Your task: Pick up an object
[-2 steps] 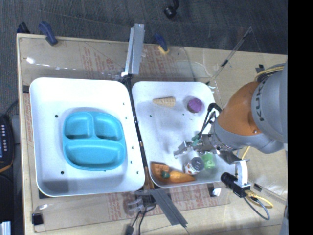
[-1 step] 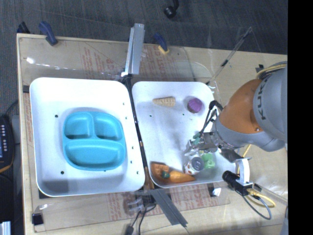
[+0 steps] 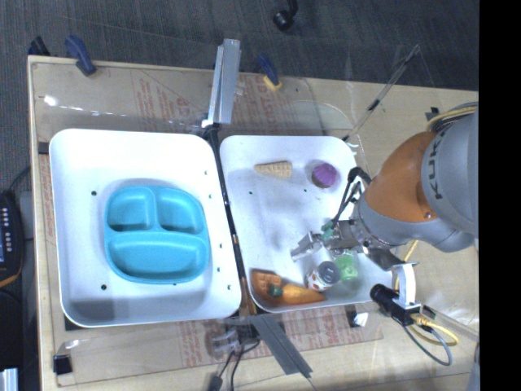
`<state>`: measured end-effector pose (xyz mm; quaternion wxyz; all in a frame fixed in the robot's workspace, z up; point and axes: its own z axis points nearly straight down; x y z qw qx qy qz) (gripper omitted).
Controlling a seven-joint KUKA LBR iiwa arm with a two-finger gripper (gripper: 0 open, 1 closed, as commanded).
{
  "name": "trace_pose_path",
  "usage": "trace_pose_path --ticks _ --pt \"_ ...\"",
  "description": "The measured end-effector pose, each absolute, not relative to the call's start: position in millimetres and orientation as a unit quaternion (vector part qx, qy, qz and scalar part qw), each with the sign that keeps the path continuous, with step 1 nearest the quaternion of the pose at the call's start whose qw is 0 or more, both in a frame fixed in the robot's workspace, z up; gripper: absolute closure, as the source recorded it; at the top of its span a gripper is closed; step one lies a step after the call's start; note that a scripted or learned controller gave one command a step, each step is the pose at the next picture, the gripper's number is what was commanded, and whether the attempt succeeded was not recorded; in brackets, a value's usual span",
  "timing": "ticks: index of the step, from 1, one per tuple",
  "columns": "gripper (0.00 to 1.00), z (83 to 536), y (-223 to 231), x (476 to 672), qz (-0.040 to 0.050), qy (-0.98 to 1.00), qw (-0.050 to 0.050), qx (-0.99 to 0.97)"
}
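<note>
Carrot [image 3: 286, 292] at the near wall of the right bin [image 3: 244, 210], lying flat, long axis roughly left to right, narrow end toward the right, thick end close to the bin's left corner. Just right of the tip, a small can [image 3: 324, 275], tilted; beside that, a green block [image 3: 347, 266], partly under the wrist. Gripper [image 3: 314, 243] low over the bin floor, just above can and block, reaching in from the right; jaw state impossible to tell, nothing seen pinched. Far side of the same bin: a beige cone [image 3: 273, 169] on its side, long axis also left to right, and a purple ball [image 3: 324, 174] near it, both well apart from the gripper. Grey arm [image 3: 419, 202] with its orange band covering the bin's right edge. Left bin [image 3: 73, 177] touching the right one, holding a blue divided plate [image 3: 156, 233]. Pale wooden bench [image 3: 122, 88] beneath, blue clamps [image 3: 80, 55] on its far edge, loose cables [image 3: 427, 332] at the near right. Dark carpet [image 3: 122, 6] beyond.
</note>
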<state>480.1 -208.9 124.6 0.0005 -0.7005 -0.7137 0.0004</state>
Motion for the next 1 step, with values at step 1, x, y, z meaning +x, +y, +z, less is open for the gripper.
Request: trace_pose_path --ticks 1 --pt "1.0 134.0 -208.3 481.4 0.0001 -0.715 0.001 -0.699"
